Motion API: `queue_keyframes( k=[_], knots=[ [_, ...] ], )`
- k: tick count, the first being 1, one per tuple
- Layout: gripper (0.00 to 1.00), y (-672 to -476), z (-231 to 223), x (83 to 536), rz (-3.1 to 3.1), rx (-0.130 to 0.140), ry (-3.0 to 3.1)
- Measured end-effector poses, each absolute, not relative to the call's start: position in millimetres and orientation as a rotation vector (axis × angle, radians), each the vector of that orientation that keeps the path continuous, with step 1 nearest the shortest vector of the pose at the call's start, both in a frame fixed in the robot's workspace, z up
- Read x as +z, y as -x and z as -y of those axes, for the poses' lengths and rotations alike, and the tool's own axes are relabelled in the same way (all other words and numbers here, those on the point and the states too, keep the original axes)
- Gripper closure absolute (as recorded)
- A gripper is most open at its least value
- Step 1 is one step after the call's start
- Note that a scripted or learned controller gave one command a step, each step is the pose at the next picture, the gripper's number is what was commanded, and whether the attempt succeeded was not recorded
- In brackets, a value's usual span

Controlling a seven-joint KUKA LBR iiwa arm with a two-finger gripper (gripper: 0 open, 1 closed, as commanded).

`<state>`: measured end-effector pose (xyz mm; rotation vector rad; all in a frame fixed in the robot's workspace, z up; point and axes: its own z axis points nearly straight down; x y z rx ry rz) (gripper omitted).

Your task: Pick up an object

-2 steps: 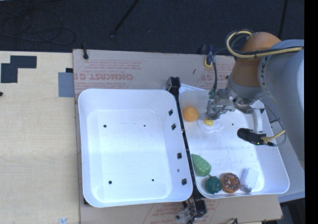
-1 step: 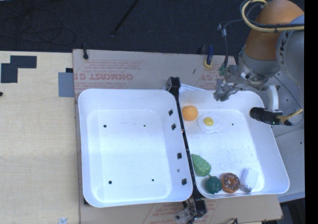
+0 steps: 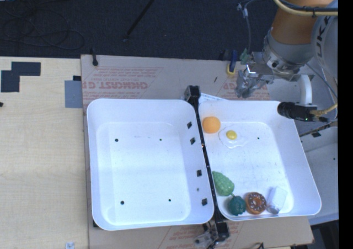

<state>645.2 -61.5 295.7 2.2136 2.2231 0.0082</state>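
The right bin holds an orange ball and a fried egg toy near its back wall. Along its front lie a light green leafy piece, a dark teal lump, a brown frosted donut and a small white block. My gripper hangs above the cardboard just behind the right bin's back rim, under the grey and orange arm. It is apart from every object and nothing shows between its fingers.
The left bin sits beside the right one, with a black divider strip between them. Both rest on cardboard. A black cylinder on a bracket juts over the right bin's back right corner.
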Motion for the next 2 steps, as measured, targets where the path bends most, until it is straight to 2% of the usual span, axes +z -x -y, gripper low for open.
queue_keyframes(
  k=[1, 2],
  knots=[
    [1.0, -644.4, 51, 355, -2.222, 0.004, -2.217],
    [1.0, -643.0, 19, 282, -2.229, -0.008, -2.222]
  ],
)
